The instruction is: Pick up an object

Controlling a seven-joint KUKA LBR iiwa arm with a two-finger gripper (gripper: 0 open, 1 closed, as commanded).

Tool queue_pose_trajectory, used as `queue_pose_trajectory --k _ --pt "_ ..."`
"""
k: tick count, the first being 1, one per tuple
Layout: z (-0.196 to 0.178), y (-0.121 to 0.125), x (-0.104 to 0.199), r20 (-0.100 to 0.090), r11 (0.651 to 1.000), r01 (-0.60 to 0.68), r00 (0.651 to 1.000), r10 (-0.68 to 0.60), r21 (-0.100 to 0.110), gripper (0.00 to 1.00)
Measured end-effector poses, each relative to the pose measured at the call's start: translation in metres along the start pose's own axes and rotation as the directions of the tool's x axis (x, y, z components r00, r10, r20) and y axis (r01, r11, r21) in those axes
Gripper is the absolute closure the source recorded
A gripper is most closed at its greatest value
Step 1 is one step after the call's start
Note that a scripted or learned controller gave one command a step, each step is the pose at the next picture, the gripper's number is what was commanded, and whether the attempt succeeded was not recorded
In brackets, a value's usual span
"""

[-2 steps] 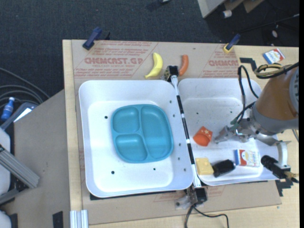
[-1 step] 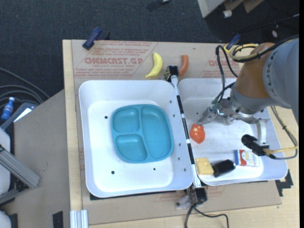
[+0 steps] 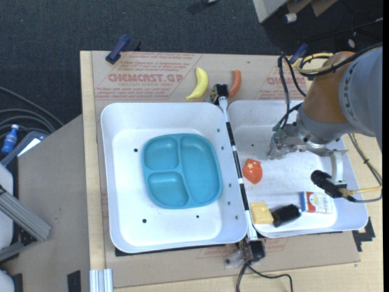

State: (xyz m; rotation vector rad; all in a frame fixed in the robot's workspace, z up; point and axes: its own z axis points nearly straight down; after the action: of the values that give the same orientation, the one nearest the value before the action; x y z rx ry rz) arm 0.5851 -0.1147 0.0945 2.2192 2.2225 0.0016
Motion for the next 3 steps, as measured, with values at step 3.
queue_pose_trajectory --k 3 --pt "-0.151 0.080 0.171 0.000 1.000 0.000 1.000 0.000 0.001 1.00"
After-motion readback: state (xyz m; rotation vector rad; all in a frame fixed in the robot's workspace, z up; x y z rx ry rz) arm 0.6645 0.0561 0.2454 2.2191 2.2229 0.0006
